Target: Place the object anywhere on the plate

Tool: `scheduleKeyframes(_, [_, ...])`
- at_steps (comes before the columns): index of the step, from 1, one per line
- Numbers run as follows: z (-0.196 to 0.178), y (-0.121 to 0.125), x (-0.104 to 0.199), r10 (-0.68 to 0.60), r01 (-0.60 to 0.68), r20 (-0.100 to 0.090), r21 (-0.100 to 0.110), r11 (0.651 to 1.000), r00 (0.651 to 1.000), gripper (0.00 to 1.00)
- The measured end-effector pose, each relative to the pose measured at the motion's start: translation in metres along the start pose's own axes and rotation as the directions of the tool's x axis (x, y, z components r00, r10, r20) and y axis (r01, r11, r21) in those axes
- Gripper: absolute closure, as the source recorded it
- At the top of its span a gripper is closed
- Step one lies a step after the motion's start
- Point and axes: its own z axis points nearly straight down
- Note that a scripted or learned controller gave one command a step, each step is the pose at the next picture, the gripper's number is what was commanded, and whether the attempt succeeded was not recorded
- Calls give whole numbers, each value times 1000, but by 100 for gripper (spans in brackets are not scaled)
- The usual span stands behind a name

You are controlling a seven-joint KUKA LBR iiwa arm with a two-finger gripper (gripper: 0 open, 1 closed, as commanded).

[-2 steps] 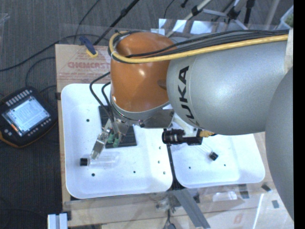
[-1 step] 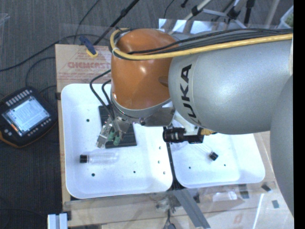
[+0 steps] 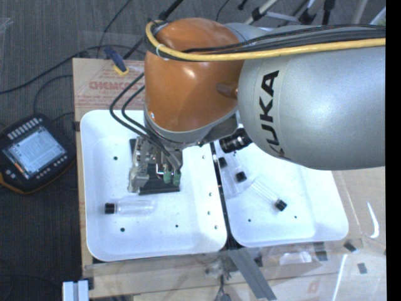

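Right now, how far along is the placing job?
Nothing looks placed yet; I can't make out a plate. The end effector is low in the left bin; I can't tell if it holds anything. A clear tube lies in front of it, two more in the right bin.

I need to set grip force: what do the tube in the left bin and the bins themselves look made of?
Tube: looks like clear plastic or glass, see-through, glossy, with a black cap. Bins: seemingly white moulded plastic, smooth with a slight sheen and rounded rims.

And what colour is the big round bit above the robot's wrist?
Orange band, seen best in the camera view.
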Motion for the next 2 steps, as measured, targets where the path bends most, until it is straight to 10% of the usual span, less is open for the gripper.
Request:
scheduleKeyframes(1, [18, 4, -49, -453, 453, 0, -2, 892, 892, 100])
scheduleKeyframes(2, [57, 8, -96, -582, 582, 0, -2, 813, 813, 100])
